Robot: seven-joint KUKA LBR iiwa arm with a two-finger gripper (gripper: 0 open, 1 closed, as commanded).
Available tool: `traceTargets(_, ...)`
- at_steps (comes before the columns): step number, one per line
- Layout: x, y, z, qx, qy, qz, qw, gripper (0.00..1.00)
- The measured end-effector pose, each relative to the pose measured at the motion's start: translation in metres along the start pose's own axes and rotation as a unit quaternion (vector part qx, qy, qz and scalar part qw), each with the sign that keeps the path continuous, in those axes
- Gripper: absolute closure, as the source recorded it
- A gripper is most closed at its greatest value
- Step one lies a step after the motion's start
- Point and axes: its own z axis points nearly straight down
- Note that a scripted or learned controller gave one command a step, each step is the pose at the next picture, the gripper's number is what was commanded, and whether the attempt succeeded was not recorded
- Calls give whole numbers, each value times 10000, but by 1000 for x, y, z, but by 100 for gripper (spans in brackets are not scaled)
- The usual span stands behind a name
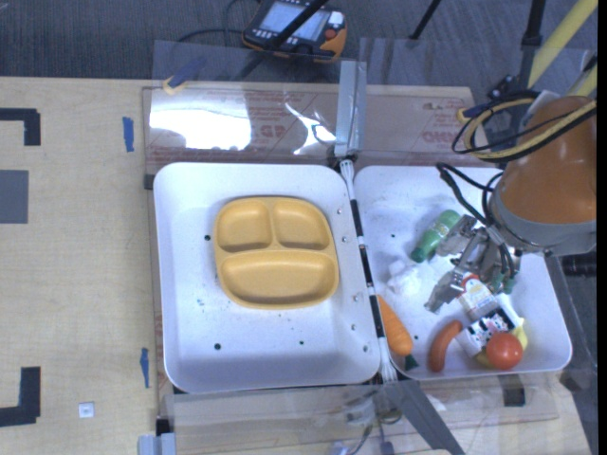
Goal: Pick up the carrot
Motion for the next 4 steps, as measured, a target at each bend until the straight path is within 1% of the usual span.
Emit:
traceTargets(1,30,-20,76,5,35,-810,9967,0)
traceTargets(2,29,-19,66,-13,13,-803,9968,100)
traceTargets(3,52,29,0,3,8,-92,10000,100)
traceTargets(4,80,90,-28,0,6,0,10000,100)
